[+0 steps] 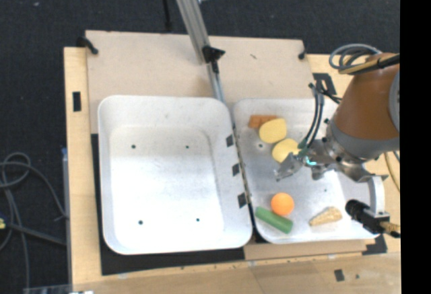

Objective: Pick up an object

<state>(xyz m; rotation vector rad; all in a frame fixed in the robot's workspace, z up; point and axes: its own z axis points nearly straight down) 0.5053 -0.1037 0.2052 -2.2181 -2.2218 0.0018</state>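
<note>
Right bin point(264, 151) holds green cylinder point(273, 220), orange ball point(283, 204), wedge point(326, 216), two yellow pieces point(273, 130); I can't tell the gripper's point(288, 169) state.

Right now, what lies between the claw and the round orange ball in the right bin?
In the camera view, just bare white bin floor separates the claw from the round orange ball.

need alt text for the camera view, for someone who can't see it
A grey and orange robot arm reaches from the right into the right white bin, its gripper low beside a yellow piece. That bin also holds a second yellow piece, an orange block, an orange ball, a green stick and a tan wedge.
</note>
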